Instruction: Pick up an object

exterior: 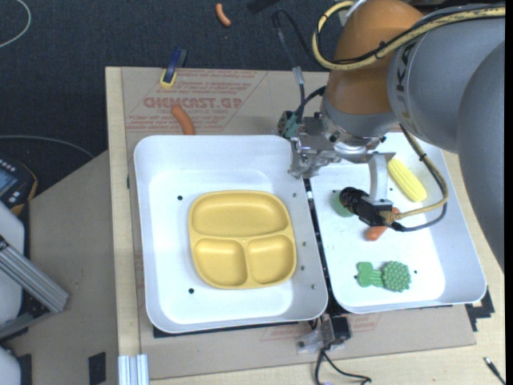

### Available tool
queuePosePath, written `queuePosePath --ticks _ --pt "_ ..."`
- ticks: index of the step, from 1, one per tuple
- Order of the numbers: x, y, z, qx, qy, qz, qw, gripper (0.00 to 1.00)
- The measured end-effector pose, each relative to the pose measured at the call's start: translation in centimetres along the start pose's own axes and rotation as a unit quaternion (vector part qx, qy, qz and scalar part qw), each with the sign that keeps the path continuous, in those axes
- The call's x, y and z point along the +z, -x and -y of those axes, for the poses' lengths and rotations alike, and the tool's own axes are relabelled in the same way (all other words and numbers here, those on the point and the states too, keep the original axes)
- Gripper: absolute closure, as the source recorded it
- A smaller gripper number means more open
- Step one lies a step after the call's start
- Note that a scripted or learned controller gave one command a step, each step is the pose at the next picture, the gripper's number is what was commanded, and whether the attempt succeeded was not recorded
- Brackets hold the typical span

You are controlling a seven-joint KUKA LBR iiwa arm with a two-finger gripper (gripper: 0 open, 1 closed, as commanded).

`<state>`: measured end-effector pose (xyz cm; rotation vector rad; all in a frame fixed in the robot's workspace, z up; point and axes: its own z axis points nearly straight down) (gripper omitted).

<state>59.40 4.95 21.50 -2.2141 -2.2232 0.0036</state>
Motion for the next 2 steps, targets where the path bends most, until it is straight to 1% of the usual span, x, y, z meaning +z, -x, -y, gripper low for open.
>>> queuePosePath --ticks 1,2 --pt "-1.88 -2.39 0.04 0.0 0.004 0.0 1.0 1.0" --pt "-1.34 -2.6 0.28 0.002 0.001 0.0 1.0 1.0"
